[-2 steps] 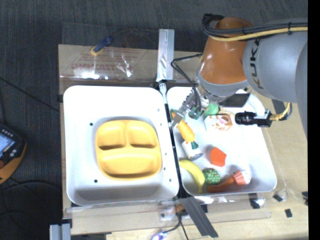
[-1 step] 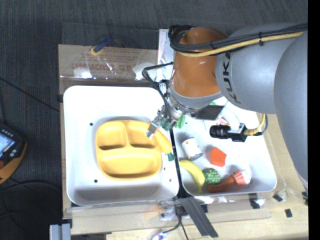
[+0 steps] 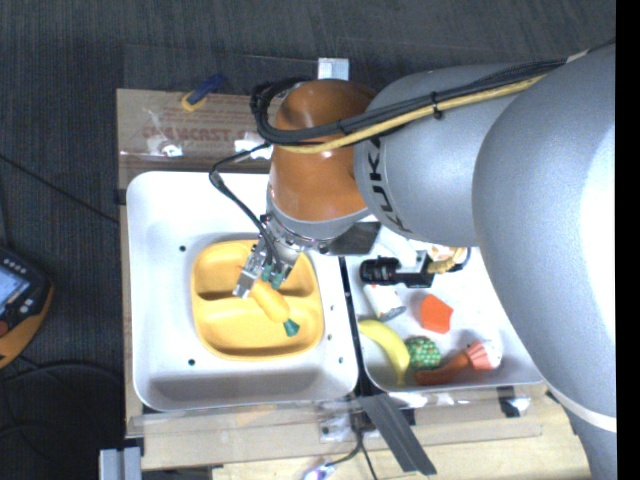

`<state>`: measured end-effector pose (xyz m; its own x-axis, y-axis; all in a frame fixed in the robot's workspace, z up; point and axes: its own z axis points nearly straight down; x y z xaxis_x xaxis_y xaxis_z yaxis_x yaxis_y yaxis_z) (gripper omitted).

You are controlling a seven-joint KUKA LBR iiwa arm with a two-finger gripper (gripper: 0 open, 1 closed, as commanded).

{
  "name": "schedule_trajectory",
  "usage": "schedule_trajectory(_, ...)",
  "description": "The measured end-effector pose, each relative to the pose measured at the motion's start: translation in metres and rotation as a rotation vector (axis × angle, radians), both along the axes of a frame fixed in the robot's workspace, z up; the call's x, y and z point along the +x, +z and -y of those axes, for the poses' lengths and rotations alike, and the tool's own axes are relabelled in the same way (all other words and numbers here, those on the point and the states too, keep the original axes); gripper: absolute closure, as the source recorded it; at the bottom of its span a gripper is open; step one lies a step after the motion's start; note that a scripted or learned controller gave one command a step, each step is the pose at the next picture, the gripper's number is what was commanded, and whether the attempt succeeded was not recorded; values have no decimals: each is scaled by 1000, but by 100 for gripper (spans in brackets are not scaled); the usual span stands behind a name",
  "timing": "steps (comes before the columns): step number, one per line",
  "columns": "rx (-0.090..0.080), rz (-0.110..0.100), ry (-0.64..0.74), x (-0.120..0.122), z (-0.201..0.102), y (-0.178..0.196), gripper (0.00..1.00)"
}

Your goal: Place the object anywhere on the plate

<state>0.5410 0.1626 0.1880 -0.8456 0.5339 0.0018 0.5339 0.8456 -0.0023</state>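
Note:
A yellow plate (image 3: pixel 225 320) with two compartments lies in the left white bin (image 3: pixel 160 298). My gripper (image 3: pixel 261 280) hangs over the plate's right half, reaching in from under the orange wrist band. A yellow-orange toy carrot with a green tip (image 3: pixel 274 308) slants down and to the right from the gripper. Its upper end sits between the fingers and the gripper is shut on it. Its green tip is close over the plate's lower right part; whether it touches the plate I cannot tell.
The right bin (image 3: pixel 500 368) holds a banana (image 3: pixel 386 343), a green ball-like toy (image 3: pixel 422 351), an orange block (image 3: pixel 436 313), a brown-red piece (image 3: pixel 447 367) and a pink toy (image 3: pixel 483 354). The big grey arm covers much of that bin. Cardboard (image 3: pixel 180 128) lies behind the left bin.

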Motion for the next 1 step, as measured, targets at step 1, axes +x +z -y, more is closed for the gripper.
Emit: schedule_trajectory(1,1,1,376,-3,-18,-8,100)
